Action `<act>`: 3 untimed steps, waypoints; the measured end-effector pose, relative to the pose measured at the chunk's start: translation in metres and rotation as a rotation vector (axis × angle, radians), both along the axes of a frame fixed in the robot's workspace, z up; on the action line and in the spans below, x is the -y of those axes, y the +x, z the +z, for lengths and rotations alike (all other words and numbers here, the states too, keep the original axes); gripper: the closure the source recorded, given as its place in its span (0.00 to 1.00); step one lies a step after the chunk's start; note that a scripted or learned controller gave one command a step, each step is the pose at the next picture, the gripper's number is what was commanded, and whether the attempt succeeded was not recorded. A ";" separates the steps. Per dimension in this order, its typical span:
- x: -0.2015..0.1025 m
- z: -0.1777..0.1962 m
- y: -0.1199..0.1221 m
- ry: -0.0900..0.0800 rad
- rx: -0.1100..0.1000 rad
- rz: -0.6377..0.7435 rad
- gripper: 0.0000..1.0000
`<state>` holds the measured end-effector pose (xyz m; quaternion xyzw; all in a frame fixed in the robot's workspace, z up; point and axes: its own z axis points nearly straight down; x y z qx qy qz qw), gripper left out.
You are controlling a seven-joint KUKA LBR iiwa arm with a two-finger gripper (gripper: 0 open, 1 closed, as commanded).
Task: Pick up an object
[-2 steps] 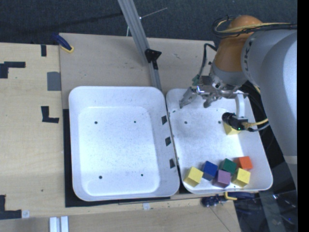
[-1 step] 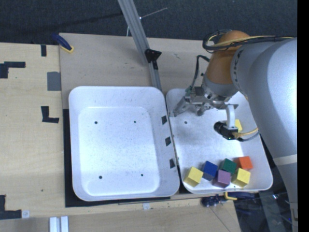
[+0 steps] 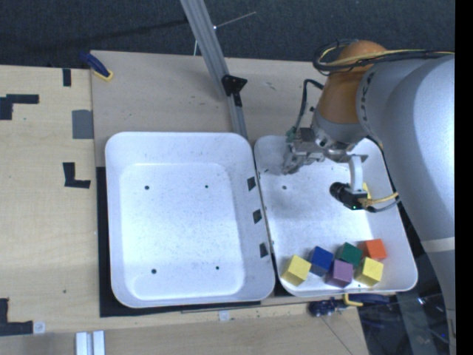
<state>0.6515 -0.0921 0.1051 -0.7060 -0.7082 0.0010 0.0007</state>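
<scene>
Several small cubes lie huddled along the near edge of the right bin (image 3: 277,220): a yellow cube (image 3: 297,269), a blue cube (image 3: 321,259), a purple cube (image 3: 342,271), a green cube (image 3: 349,254), an orange cube (image 3: 375,249) and a second yellow cube (image 3: 371,271). My gripper (image 3: 294,159) hangs over the far left corner of the right bin, well away from the cubes. I see nothing between its fingers.
The left bin (image 3: 122,198) sits beside the right one. A grey metal pole (image 3: 209,43) slants across the back of the bench. The bulky grey arm (image 3: 421,139) covers the right side. A blue and yellow clip (image 3: 96,63) lies at the far left.
</scene>
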 end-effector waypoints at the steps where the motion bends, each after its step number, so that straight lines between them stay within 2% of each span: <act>1: 0.003 0.042 0.002 0.000 0.005 -0.002 1.00; 3: 0.000 0.139 0.001 0.000 0.008 -0.001 1.00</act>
